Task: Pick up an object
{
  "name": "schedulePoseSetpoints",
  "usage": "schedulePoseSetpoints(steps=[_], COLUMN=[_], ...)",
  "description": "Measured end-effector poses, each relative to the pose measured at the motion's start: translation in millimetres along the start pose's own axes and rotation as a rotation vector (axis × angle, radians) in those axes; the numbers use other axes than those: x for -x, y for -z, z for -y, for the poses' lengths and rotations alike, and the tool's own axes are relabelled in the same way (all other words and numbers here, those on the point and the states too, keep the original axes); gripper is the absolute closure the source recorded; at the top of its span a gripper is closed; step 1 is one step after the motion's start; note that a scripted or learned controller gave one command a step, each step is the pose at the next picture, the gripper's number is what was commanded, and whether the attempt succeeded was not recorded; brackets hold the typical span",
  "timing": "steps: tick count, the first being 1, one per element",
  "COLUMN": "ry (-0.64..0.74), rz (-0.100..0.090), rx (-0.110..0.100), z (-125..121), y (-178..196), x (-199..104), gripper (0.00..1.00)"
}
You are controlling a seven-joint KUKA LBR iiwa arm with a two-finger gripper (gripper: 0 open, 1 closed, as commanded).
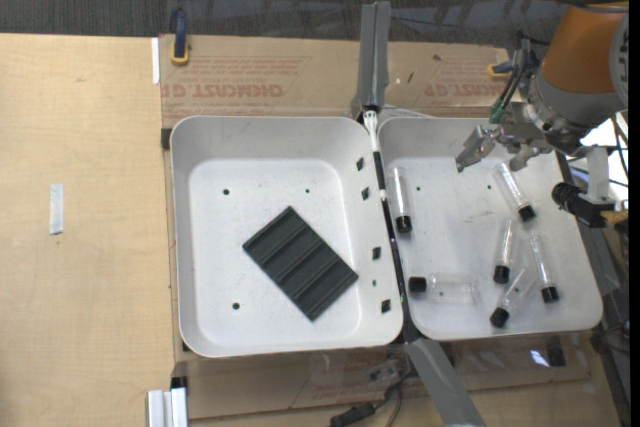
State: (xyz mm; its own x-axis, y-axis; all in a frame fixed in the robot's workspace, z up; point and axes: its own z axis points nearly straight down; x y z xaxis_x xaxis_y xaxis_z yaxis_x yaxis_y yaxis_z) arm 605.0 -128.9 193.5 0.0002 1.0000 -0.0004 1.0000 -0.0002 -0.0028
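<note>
Lying below the gripper [497, 147] at the frame's right, a tube [514, 192] runs diagonally, cap toward lower right, apart from the released, spread fingers [470, 155].

Surface [80, 175]: pale wood at left, brown cardboard sheet [270, 80] (printed lettering reads upside down) under bins. Left bin [185, 235] and right bin [570, 310], both white, sit side by side, touching. Small pale strip [56, 210] lies on wood, well apart from bins.
</note>
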Motion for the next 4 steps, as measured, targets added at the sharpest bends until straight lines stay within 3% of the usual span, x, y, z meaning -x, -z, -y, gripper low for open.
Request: schedulePoseSetpoints(steps=[1, 2, 3, 4], ry=[-0.032, -0.035, -0.014, -0.003], rz=[0.000, -0.001, 0.001, 0.002], rx=[0.000, 0.000, 0.002, 0.002], z=[56, 56, 38, -52], y=[-92, -83, 2, 45], x=[66, 67, -10, -102], gripper=[0.00, 1.00, 1.00, 1.00])
